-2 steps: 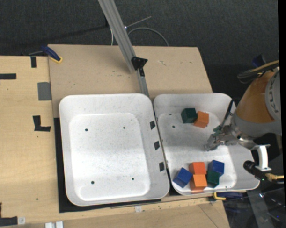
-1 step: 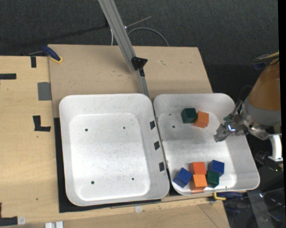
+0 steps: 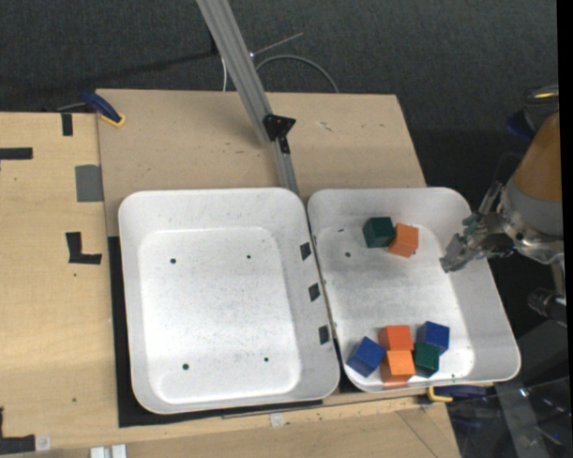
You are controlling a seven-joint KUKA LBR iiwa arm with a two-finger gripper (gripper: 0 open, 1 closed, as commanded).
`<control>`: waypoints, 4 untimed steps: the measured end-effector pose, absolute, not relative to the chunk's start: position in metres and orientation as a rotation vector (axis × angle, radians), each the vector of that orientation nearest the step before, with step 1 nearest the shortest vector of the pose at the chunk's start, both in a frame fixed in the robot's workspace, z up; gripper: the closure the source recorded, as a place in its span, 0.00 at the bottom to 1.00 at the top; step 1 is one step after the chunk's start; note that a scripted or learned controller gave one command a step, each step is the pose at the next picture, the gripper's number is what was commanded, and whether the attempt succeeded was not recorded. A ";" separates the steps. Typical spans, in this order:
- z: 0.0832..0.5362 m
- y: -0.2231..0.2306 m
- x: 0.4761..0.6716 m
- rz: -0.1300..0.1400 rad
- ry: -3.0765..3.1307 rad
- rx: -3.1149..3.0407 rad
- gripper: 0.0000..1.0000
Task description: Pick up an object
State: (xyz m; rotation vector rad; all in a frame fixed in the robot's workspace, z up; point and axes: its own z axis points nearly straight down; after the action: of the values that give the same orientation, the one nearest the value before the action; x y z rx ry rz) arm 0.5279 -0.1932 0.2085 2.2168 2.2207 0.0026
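Near-edge cluster in right bin [image 3: 477,306]: blue cube [image 3: 366,355], two orange cubes [image 3: 397,338] [image 3: 399,363], green cube [image 3: 426,358], second blue cube [image 3: 436,335], packed touching. Far pair: dark green cube [image 3: 378,231] touching orange cube [image 3: 404,239], well apart from cluster. Hand [image 3: 456,255] at bin's right rim, nothing between fingers; width of opening: cannot tell. Step, by judgement: approach, no grasp yet. Next move calls for travel leftward over far pair, descent, closing on one cube. Cubes small, plain, solid-coloured. Left bin [image 3: 138,275] alongside on counter [image 3: 171,133].

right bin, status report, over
Gripper at right bin's right rim, nothing held. Green cube and orange cube nearest, touching. Five cubes clustered at near edge.
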 end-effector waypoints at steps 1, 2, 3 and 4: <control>0.208 -0.139 0.521 0.000 2.229 2.217 1.00; 0.223 -0.084 0.522 0.003 2.231 2.214 1.00; 0.228 -0.021 0.531 0.001 2.233 2.214 1.00; 0.233 0.042 0.529 0.000 2.233 2.214 1.00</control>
State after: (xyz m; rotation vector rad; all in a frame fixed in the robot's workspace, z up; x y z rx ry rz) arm 0.5287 0.0423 0.2330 2.2144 2.2329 0.0005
